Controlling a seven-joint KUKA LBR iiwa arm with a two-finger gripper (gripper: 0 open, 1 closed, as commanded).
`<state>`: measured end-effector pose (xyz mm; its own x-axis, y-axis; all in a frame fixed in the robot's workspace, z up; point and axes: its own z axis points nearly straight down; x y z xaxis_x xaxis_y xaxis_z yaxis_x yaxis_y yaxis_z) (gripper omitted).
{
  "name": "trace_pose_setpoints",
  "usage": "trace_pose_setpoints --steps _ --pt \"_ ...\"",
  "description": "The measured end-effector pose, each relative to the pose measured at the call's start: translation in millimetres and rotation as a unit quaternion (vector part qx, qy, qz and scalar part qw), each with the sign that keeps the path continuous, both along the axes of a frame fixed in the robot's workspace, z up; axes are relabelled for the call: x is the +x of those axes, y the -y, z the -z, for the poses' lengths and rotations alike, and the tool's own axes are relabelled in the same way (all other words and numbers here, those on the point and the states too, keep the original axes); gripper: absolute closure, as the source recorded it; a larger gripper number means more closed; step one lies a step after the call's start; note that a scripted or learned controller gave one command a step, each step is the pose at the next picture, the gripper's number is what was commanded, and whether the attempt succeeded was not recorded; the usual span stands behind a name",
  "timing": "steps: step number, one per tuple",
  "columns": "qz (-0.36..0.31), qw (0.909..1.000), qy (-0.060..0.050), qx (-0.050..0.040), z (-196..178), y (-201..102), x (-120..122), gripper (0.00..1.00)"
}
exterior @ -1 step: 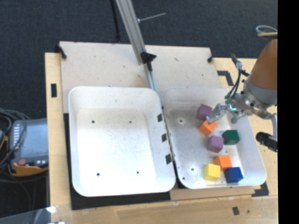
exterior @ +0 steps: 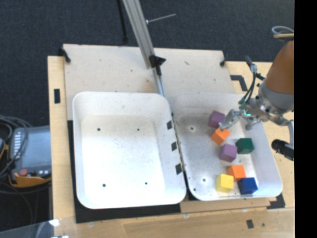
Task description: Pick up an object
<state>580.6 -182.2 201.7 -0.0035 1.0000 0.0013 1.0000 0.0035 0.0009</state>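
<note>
Orange block [exterior: 220, 135] just below pincer's [exterior: 240, 119] near finger, not pinched. Pincer spread, nothing between fingers. Purple block [exterior: 216, 118] beside it; green block [exterior: 244, 145] below.

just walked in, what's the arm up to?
The gripper is down in the right bin, among the coloured blocks. Its fingers are open, with one fingertip close to the upper orange block and the purple block beside it. Nothing sits between the fingers, so no pick yet. The left bin isn't involved.
</note>
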Motion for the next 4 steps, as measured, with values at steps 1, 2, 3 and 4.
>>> trace_pose_setpoints --steps 1,2,3,4 --pt "0.002 1.0000 -0.003 -0.0013 62.8 2.7 0.5 0.00" --pt "0.002 1.0000 0.001 -0.0025 105.4 4.0 1.8 0.00" --pt "0.004 1.0000 0.005 -0.0023 92.2 4.4 3.2 1.00" --pt "0.000 1.0000 0.004 -0.0016 27.6 4.1 4.0 1.00"
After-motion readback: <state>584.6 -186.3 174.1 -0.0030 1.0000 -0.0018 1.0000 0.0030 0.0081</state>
